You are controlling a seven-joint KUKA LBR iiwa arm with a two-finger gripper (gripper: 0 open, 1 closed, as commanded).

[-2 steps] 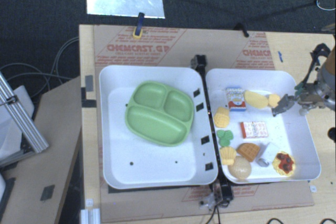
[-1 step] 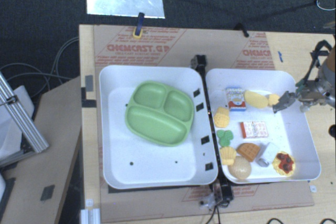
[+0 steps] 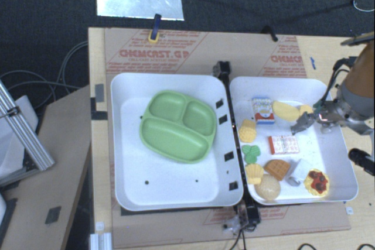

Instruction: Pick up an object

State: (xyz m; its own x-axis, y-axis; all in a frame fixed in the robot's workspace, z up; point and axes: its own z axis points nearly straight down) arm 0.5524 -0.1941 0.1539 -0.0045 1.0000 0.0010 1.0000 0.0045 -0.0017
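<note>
Two shallow white bins sit side by side on a bench lined with printed cardboard [image 3: 199, 47]. The left bin [image 3: 126, 126] holds a green divided plate [image 3: 177, 126] with three compartments, lying flat and tilted slightly toward the lower right of the frame.

The right bin [image 3: 337, 181] carries a scatter of toy food. Near its upper middle is a small blue and white carton [image 3: 263, 110], with a yellow piece (perhaps a banana or lemon, too blurred to say) [image 3: 287, 110] just to its right. Below the carton, along the bin's left wall, lie a yellow corn cob [image 3: 248, 131], a green leafy piece [image 3: 251, 153] and another yellow ridged piece [image 3: 254, 173]. In the middle rests a red and white packet [image 3: 283, 144]. Lower down are a brown waffle-like piece [image 3: 277, 169], a round tan bun [image 3: 269, 187], a small white and grey item [image 3: 297, 173] and a red and yellow pizza slice [image 3: 317, 182] near the lower right corner.

The arm [image 3: 358, 88] enters from the right edge of the frame. Its gripper [image 3: 302, 125] hangs over the upper right part of the right bin, just right of and above the red and white packet and just below the yellow piece. Whether the jaws are parted or closed cannot be told from here; nothing is visibly caught between them.
</note>
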